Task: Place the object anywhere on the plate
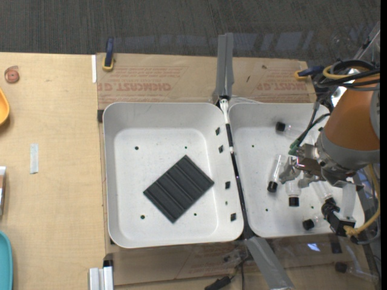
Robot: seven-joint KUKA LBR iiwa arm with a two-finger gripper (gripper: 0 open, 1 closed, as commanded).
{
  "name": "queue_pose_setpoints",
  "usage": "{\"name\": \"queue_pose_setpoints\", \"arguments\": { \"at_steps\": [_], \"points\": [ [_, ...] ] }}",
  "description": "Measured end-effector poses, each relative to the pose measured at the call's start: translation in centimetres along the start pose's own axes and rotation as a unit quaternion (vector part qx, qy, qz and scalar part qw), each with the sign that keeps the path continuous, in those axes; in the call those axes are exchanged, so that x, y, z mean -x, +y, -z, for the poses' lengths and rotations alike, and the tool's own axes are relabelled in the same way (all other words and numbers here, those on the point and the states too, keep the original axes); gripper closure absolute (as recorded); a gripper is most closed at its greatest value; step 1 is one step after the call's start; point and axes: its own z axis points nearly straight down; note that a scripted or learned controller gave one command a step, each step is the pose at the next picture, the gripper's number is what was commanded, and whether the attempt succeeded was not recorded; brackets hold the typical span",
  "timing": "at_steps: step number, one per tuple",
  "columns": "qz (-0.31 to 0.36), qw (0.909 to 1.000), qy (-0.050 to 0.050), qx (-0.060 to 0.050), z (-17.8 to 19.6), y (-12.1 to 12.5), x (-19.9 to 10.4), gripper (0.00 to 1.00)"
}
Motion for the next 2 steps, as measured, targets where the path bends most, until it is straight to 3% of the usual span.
{"name": "queue_pose_setpoints", "arguments": {
  "at_steps": [1, 2],
  "points": [
    [0.075, 0.9972, 0.0, 0.0, 2.0, 2.1, -5.6, 1.0],
    [0.108, 0.9941, -0.001, 0.0, 0.9, 7.2, -11.3, 1.0]
  ]
}}
